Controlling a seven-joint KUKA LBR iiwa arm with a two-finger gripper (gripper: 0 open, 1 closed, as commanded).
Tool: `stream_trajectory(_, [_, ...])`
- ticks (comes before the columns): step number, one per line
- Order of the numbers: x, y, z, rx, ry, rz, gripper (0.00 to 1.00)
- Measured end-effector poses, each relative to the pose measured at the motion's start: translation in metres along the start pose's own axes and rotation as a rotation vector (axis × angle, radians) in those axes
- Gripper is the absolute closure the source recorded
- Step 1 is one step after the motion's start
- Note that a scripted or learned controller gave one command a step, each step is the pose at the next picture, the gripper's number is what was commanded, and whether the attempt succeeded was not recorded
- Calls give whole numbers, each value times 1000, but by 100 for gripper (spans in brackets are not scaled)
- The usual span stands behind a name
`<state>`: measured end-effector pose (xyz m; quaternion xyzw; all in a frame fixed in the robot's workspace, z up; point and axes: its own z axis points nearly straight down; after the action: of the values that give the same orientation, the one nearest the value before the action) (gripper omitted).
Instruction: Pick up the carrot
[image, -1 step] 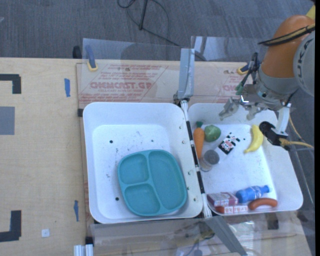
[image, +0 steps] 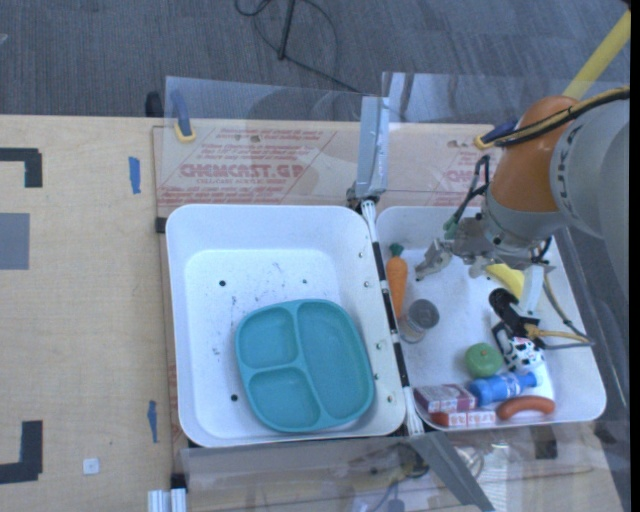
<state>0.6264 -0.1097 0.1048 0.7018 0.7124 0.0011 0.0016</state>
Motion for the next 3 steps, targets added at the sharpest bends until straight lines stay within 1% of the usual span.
stream_trajectory(1, [9,-10,16,-2,-2,-290,0])
stream_trajectory(2, [4,41,18,0,-2,-256,0])
stream_trajectory(3, [7,41,18,3,-4,-310,0])
